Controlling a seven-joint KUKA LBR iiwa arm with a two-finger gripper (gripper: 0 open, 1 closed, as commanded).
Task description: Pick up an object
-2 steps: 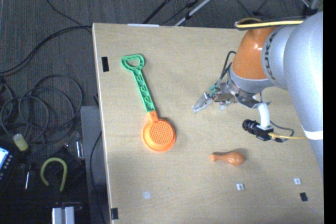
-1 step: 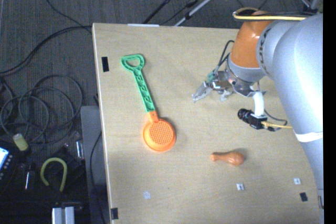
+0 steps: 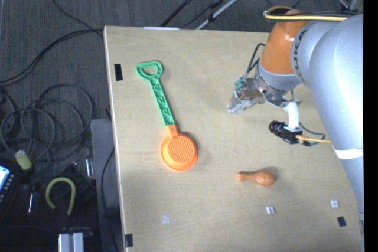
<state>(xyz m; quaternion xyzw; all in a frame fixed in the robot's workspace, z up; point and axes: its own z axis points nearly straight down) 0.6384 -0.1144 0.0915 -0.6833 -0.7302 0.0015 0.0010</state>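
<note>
Tan wooden bench point(image 3: 207, 56), slanted in view. Lying flat on it: green-handled strainer point(image 3: 166, 117) with orange mesh head, left of centre, handle pointing to far edge; small orange drumstick-shaped toy point(image 3: 258, 177) toward near right, well apart from strainer. Small black marks and white tags along edges.

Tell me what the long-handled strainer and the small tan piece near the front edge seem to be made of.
Strainer: most likely molded plastic, with a saturated green handle cut by regular openings and an orange round head with a fine grid; the finish looks matte to slightly glossy. Small tan piece: smooth, rounded and pear-like, with a soft highlight; it looks like plastic or rubber, but the view leaves that open.
</note>
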